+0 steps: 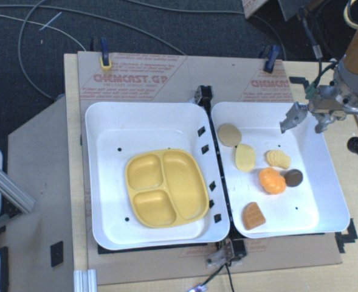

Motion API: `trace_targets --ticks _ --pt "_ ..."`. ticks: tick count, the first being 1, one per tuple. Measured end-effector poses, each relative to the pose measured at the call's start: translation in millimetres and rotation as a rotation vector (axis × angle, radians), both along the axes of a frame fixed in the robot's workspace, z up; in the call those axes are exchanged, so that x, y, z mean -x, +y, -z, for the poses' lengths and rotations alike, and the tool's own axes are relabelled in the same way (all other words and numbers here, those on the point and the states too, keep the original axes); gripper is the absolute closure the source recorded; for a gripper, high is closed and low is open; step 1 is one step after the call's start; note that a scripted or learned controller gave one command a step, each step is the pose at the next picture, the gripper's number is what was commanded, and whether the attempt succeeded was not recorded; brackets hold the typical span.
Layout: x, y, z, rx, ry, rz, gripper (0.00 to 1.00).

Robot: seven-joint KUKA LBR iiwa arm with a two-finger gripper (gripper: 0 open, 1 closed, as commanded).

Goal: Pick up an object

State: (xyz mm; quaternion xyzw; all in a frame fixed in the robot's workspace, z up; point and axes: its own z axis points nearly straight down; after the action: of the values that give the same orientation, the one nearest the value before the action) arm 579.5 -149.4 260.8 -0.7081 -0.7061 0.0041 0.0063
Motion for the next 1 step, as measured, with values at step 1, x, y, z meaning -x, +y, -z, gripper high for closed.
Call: trace_targets --ticks 1 --pt "-2.2 0.5 -7.7 0.002 -0.014 -0.003 0.00"
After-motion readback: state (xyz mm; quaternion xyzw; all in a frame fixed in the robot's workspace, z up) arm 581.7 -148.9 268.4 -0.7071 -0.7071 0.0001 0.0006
